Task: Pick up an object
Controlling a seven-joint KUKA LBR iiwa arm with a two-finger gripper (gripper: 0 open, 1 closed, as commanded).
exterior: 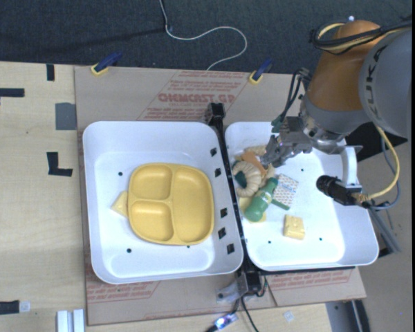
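Green bottle [258,205] lies in the right bin [346,244] among small things, not yet lifted. Just above this pile hangs the pincer [271,152]; if it is open or closed, I cannot tell. The picking remains.

Dark carpet [69,12] lies beyond a wooden bench [28,213] with black tape marks [55,163].
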